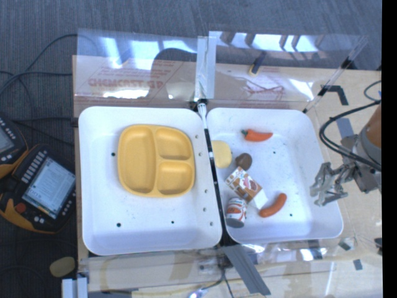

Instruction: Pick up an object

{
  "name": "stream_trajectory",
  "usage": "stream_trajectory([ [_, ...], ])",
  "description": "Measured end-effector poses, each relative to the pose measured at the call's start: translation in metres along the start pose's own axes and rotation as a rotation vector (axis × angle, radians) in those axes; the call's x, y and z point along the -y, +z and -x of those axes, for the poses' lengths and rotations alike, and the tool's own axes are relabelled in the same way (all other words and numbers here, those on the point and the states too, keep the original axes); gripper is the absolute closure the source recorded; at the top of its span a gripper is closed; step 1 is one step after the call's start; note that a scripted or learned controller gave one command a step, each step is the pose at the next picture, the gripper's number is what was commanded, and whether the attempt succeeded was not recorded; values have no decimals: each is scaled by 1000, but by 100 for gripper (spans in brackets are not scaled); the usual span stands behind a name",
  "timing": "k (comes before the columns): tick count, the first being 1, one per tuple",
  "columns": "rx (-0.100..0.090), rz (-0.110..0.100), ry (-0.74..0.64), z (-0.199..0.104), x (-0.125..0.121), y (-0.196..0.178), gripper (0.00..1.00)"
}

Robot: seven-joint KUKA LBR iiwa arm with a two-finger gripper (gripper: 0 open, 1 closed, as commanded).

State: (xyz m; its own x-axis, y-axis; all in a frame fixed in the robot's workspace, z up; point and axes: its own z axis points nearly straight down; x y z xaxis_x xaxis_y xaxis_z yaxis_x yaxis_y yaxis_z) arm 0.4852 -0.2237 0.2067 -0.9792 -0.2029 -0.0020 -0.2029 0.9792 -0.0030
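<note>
The right bin [298, 166] holds an orange carrot [257, 135], a yellow round piece [221, 153], a brown ball [243, 161], a small printed box [244, 185], a small can [235, 211] and a red sausage [273, 205]. My gripper [328, 187] hangs over the bin's right rim, apart from all of these. Its metal fingers spread with nothing between them. The sausage is the closest object, to the gripper's left.
The left bin [99, 216] bears a yellow divided plate [156, 159]. Clear plastic walls [205, 61] stand behind both bins. Black cables [338, 138] loop near the arm at the right. A teach pendant [37, 188] lies off the bench at the left.
</note>
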Motion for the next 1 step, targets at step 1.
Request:
stream_trajectory([
  [1,1,4,-349,26,3,2,100],
])
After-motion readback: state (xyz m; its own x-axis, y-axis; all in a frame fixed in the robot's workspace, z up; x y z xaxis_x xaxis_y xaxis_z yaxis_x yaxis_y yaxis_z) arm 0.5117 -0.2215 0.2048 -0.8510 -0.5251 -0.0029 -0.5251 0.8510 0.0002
